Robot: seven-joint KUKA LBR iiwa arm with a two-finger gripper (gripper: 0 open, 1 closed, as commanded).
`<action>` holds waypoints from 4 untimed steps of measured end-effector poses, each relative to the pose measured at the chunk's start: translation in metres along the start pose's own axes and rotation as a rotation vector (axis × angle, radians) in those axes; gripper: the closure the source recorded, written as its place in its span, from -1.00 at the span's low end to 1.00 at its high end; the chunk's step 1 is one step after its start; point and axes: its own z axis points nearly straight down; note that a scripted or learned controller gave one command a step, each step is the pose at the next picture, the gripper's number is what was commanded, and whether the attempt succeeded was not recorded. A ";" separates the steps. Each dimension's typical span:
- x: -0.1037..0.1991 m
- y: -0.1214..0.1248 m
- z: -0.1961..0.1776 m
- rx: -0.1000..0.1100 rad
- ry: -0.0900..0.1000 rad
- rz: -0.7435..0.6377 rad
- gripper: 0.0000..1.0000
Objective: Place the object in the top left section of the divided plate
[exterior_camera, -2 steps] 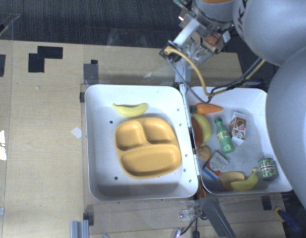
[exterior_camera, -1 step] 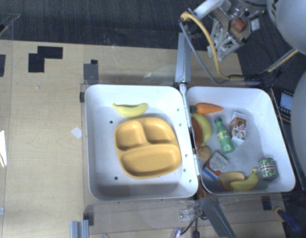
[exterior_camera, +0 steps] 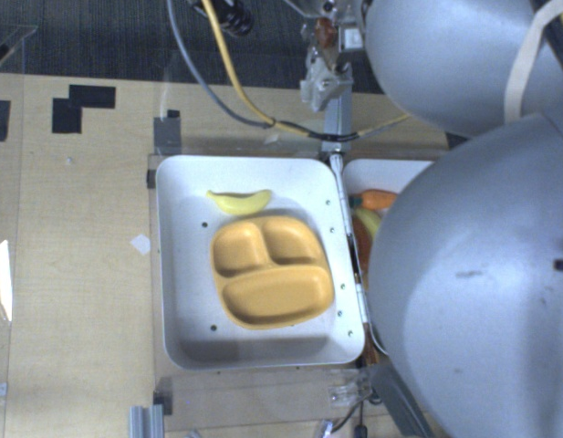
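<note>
Yellow plastic divided plate (exterior_camera: 274, 274), rounded, three compartments: two small ones on its far side and one wide one on its near side. It lay flat, slightly turned, in the middle of a shallow white square bin (exterior_camera: 185, 272). All three compartments held nothing.

Pale yellow curved banana-shaped object (exterior_camera: 240, 202): lay on the bin floor just beyond the plate's top left compartment, outside the plate, ends curling up away from it. A thin strip of white floor seemed to separate it from the plate's rim.

Second shallow white bin (exterior_camera: 390, 173): stood to the right of the plate, beyond a thin metal divider strip (exterior_camera: 347, 235). An orange rounded item (exterior_camera: 380, 199) and a yellow-green item (exterior_camera: 365, 223) showed in it, both partly covered.

Grey robot arm (exterior_camera: 473, 281): its large rounded links filled the area right of the plate and covered most of the second bin.

Grey metal gripper (exterior_camera: 325, 85): hung well beyond the plate's far right corner, past the bin's far edge, clear of the banana-shaped object. Whether it was apart or together could not be told.

Yellow cable (exterior_camera: 224, 62) and grey cable (exterior_camera: 185, 57): looped down beyond the plate's far side.

Light wooden bench (exterior_camera: 71, 263): extended left of the plate, bearing black square markings (exterior_camera: 82, 108) far to the upper left.
</note>
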 end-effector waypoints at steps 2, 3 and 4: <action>-0.057 0.112 0.000 -0.003 -0.002 0.000 1.00; -0.119 0.165 0.001 -0.003 -0.005 -0.094 1.00; -0.177 0.144 0.000 -0.003 -0.002 -0.002 1.00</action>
